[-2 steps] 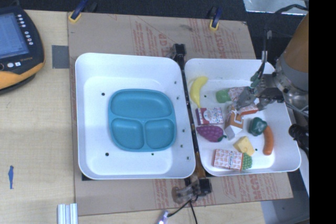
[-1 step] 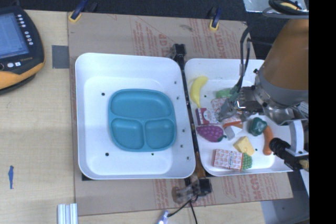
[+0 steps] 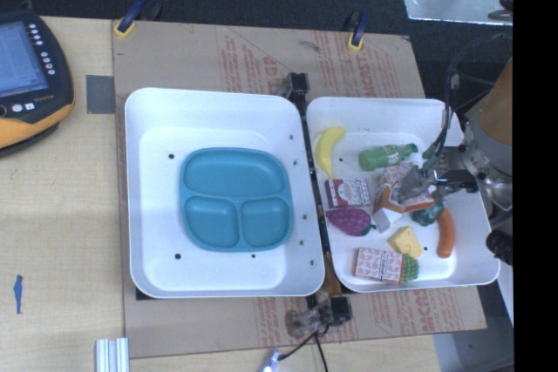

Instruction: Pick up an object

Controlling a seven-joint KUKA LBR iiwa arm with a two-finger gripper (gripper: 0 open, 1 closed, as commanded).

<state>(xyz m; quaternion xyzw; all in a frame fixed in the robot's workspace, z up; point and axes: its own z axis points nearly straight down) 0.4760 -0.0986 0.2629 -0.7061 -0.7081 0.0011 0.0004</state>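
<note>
The pincer [image 3: 417,186] hangs low in the right bin [image 3: 344,111], over the heap of toys at its middle; whether it is released or clenched cannot be told, and nothing shows plainly between its tips. Around it lie a green bottle [image 3: 386,156], a banana [image 3: 327,149], a purple piece [image 3: 350,220], a sausage [image 3: 446,234], a yellow wedge [image 3: 404,240] and a printed box [image 3: 378,264] near the front wall. The left bin [image 3: 153,113] holds a blue tray [image 3: 235,197]. A handheld pendant [image 3: 26,76] rests at the bench's far left
</note>
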